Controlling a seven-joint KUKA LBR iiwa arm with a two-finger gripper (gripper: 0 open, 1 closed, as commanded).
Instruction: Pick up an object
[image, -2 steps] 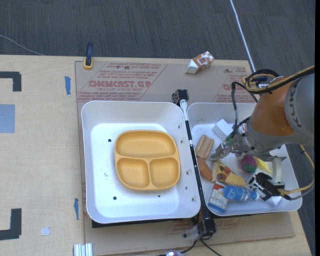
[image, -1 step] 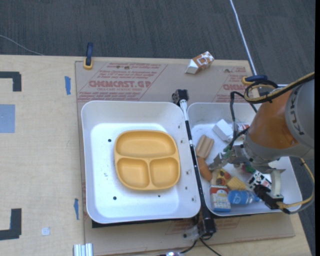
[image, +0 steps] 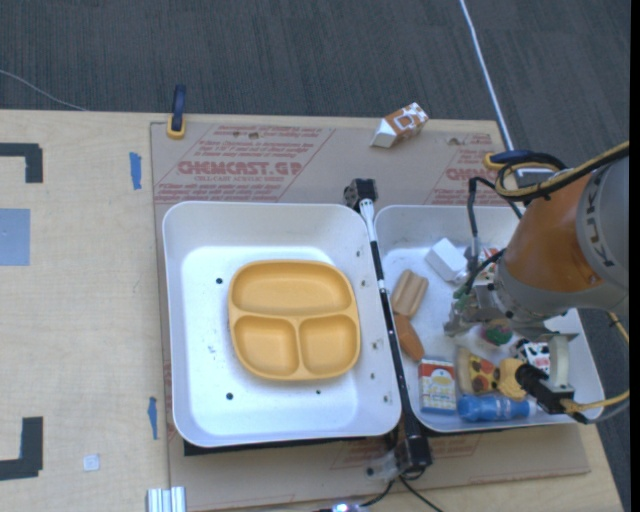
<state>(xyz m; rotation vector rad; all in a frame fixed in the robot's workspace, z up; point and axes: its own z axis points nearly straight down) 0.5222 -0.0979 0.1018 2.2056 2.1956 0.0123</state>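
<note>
My gripper (image: 466, 312) hangs low over the middle of the right bin (image: 430, 222), under the grey and orange wrist. Whether it holds anything is hidden by the wrist. To its left lie a tan bread-like piece (image: 408, 293) and an orange sausage shape (image: 411, 341). A white block (image: 446, 260) sits just behind the gripper. Along the front wall lie a small red and white carton (image: 436, 385), a blue bottle (image: 495, 407) and a yellow toy (image: 511, 378). A green item (image: 497, 336) peeks out beside the wrist.
The left bin (image: 190, 300) holds a yellow divided plate (image: 294, 319). A small brown and white carton (image: 400, 124) lies on the board behind the bins. A blue clamp (image: 178, 108) sits at the board's back left edge.
</note>
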